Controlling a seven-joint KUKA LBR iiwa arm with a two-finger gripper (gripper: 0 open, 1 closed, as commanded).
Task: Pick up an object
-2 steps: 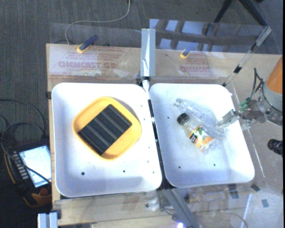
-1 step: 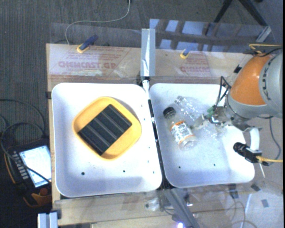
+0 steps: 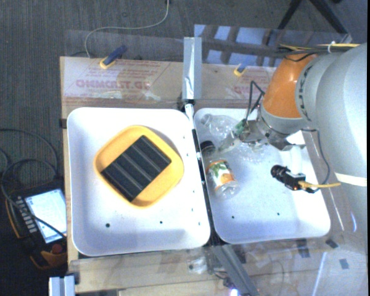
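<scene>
The bottle (image 3: 221, 176) lay on its side in the right bin (image 3: 277, 227), near its left wall, free to grab. The hand (image 3: 250, 130) hung by the bin's back edge; its grip couldn't be told.

1. The arm (image 3: 342, 97) enters from the right side of the view and takes up most of the upper right corner.
2. Its big grey link lies along the right edge, wide and rounded, and it continues down toward the near right.
3. The orange band (image 3: 282, 91) sits at the left end of the grey link, at the far side of the scene.
4. Below the orange band, the grey wrist (image 3: 277, 125) bends down and to the left.
5. The gripper (image 3: 246, 130) is at the end of the wrist, pointing left and low.
6. A thin dark cable (image 3: 254, 97) runs along the left of the orange band down to the gripper.
</scene>
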